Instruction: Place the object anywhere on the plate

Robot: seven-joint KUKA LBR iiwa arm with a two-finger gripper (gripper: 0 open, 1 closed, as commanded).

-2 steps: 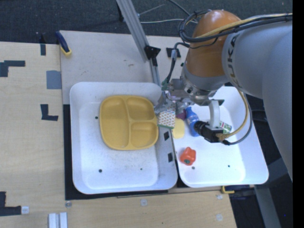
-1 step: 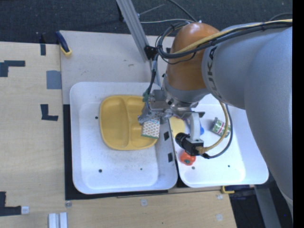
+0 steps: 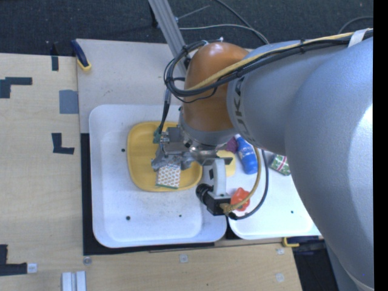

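1. The pincer (image 3: 165, 162) is seen low over the yellow plate (image 3: 138, 156), which lies in the left white bin (image 3: 115, 217).
2. A small checkered object (image 3: 168, 176), pale with a green edge, is seen directly beneath the pincer, at the plate's near rim and resting on the plate surface.
3. Whether the pincer is wide, narrow or clamped on that object cannot be told, as the tips are hidden by the wrist hardware.
4. The grey arm with its orange band (image 3: 209, 90) is placed above and to the right of the pincer, covering much of the right white bin (image 3: 273, 223).
5. A blue bottle (image 3: 246, 155) is seen to the right of the pincer, in the right bin.
6. A small red-orange item (image 3: 240, 197) lies to the lower right of the pincer, near the dividing edge of the bins.
7. A green patterned item (image 3: 279, 163) is seen farther right, partly hidden by the arm.
8. The bins are carried by the table (image 3: 36, 180), which extends to the left of the pincer.
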